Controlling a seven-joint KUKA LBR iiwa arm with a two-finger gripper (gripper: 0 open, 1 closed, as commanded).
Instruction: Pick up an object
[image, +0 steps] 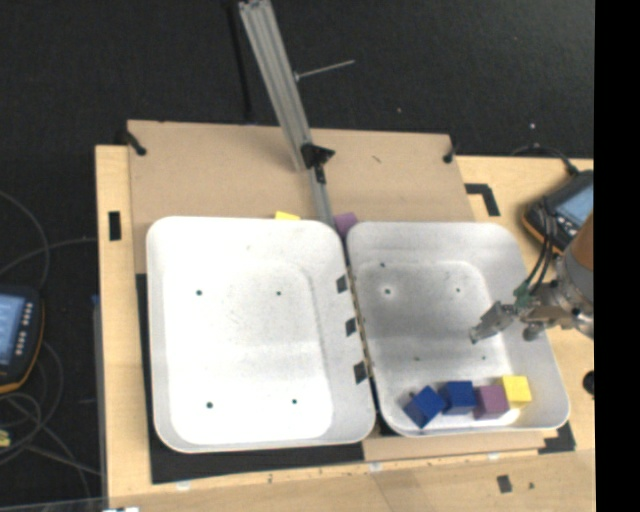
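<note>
We record a light wooden bench top overlaid by a tan cardboard sheet. Around it lies dark carpeted floor, crossed by thin grey cables.

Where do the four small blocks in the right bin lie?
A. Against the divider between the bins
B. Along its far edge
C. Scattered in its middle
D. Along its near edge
D: the blue blocks, purple block and yellow block line the right bin's near edge.

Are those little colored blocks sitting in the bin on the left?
No, the blue blocks, the purple block and the yellow block lie along the near edge of the right bin.
</note>
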